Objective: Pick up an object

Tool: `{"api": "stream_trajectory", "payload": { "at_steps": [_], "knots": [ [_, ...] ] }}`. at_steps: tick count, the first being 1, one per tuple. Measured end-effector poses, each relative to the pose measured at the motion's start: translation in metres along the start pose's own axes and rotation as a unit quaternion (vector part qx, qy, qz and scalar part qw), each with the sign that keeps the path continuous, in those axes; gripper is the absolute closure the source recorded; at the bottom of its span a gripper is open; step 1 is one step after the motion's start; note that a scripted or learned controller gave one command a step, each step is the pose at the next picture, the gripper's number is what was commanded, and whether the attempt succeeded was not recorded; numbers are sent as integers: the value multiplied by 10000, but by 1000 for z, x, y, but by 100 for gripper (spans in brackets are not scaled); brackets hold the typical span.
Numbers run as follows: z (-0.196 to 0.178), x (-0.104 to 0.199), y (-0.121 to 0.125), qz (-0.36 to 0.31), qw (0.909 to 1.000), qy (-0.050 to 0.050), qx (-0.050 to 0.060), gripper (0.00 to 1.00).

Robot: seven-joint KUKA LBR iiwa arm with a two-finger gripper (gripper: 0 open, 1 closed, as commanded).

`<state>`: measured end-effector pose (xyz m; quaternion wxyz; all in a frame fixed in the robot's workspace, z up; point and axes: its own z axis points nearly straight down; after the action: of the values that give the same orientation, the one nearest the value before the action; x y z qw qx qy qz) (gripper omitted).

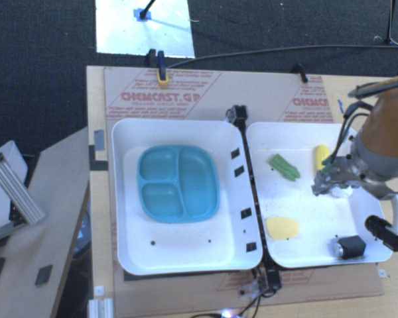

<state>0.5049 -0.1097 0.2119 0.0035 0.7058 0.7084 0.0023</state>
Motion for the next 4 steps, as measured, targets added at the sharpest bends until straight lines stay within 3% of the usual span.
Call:
{"api": "stream_trajectory", "payload": {
  "at_steps": [1, 2, 4],
  "knots": [
    [-61, 1, 10, -7, 10000, 0, -4, 100],
    [-86, 1, 11, -4, 10000, 5, 18, 100],
    [-68, 97, 14, -33, 10000, 17, 30, 100]
  ]
}}
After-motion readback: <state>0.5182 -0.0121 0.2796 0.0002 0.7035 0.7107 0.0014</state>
